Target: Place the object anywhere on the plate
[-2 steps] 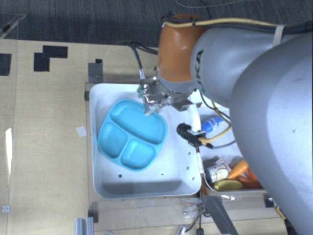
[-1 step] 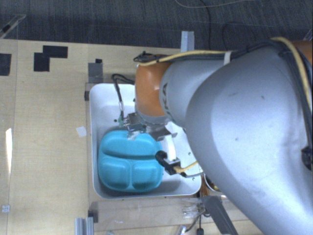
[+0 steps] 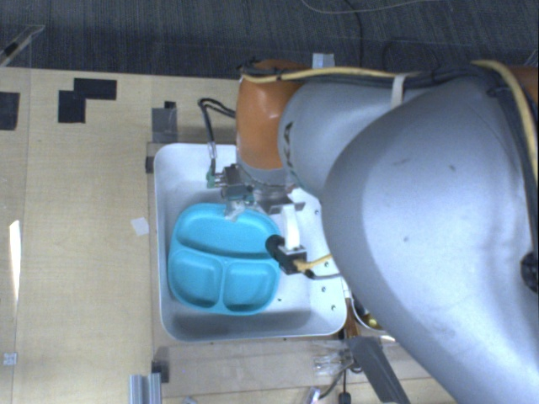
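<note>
The big grey arm [image 3: 421, 200] sweeps in from the right, its orange band [image 3: 257, 120] angled down over the white bin [image 3: 181, 171]. A blue divided plate [image 3: 221, 259] lies in that bin, and the end effector [image 3: 240, 199] hangs at the plate's far rim; I cannot tell its opening, nor whether it holds the object.

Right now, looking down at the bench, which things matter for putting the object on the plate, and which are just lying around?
For the job:
- blue plate with compartments
- white bin holding it
- pincer above the plate's far edge

Just lying about:
- black shapes on the bench
- cable on the floor
</note>
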{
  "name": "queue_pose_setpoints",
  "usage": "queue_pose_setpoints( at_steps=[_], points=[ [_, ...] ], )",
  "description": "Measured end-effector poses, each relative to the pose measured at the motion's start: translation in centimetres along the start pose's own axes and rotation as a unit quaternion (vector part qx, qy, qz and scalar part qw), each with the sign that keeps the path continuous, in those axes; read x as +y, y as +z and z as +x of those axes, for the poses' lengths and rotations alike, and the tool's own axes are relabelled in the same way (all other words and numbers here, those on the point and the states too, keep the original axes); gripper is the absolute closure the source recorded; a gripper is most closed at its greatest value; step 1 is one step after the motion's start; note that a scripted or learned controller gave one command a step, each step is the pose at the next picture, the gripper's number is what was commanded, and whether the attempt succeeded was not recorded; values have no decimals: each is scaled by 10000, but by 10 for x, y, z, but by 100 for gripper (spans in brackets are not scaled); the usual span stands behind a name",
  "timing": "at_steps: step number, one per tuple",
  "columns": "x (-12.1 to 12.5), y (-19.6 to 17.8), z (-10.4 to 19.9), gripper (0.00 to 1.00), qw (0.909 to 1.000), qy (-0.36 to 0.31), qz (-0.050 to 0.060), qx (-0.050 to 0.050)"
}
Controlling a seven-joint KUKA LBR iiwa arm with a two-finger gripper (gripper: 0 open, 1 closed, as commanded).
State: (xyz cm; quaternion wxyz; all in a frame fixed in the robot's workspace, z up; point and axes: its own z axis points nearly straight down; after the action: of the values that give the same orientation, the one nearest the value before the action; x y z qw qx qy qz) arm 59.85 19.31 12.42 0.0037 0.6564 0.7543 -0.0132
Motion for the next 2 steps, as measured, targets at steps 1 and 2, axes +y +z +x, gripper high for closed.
queue_pose_setpoints(
  at_steps=[1, 2],
  points=[
    [-6, -12, -5, 100, 9953, 968, 10, -53],
    [-23, 11, 1, 100, 9916, 1291, 8, -84]
  ],
)
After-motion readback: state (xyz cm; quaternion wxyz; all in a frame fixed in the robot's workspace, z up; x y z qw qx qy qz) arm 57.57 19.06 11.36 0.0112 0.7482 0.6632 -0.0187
